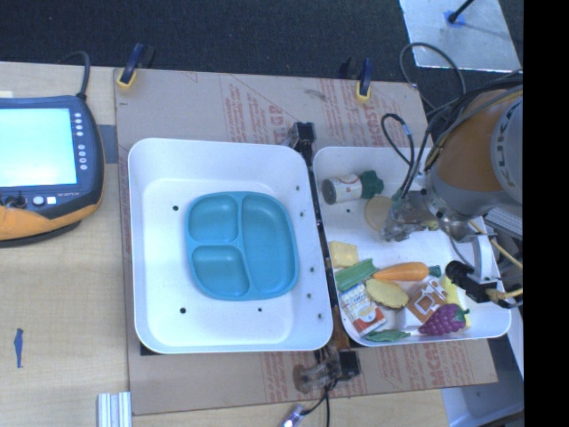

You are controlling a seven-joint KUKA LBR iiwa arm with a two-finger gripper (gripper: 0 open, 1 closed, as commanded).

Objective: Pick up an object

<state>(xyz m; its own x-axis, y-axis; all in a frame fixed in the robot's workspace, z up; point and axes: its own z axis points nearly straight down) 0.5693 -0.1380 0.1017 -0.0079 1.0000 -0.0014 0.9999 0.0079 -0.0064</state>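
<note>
**Over the right bin, the arm hangs low**

Over the right-hand white bin (pixel 348 160) the grey arm leans in from the right, its orange band bulging near the bin's upper corner and black cables looping above it. The wrist bends down and to the left, so the gripper (pixel 397 227) sits low inside the bin, just beside a pale round piece (pixel 379 210); whether its pincer is apart or together I cannot tell from here.

The toy food lies mostly along the bin's near side: a carrot (pixel 402 271), a yellow block (pixel 343 254), a green pod (pixel 354 274), a potato-like piece (pixel 388 293), a bunch of purple grapes (pixel 443 320) and small printed packets (pixel 357 310). A small white can (pixel 345 188) rests apart, near the far wall.

The left bin (pixel 151 238) holds a blue divided plate (pixel 242 245). A teach pendant (pixel 44 163) lies on the bench's left.
</note>
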